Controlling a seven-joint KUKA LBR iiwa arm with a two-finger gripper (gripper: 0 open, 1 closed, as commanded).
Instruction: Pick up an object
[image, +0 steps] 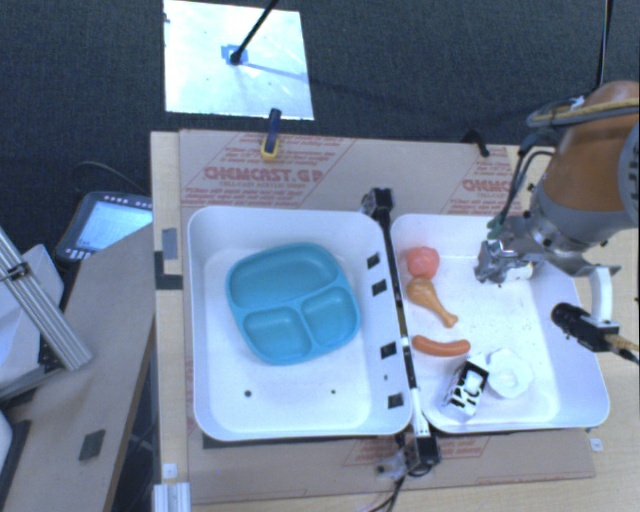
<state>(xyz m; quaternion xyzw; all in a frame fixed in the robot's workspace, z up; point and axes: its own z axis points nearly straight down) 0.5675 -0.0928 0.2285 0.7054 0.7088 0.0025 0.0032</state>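
Grey and orange, the arm is reaching in over the right bin (590, 400), its gripper (497, 262) hanging above bare white floor near the back; whether it is wide or narrow cannot be told from this slant. Nothing is showing in its grasp. The candidates are lying to its left and nearer the front: a pink ball (422, 261), a toy drumstick (431, 300), a sausage (441, 346), a black-and-white block (465, 388) touching a white piece (508, 373). Descending straight down is likely closing on nothing, and round pieces are liable to be rolling away from a glancing touch
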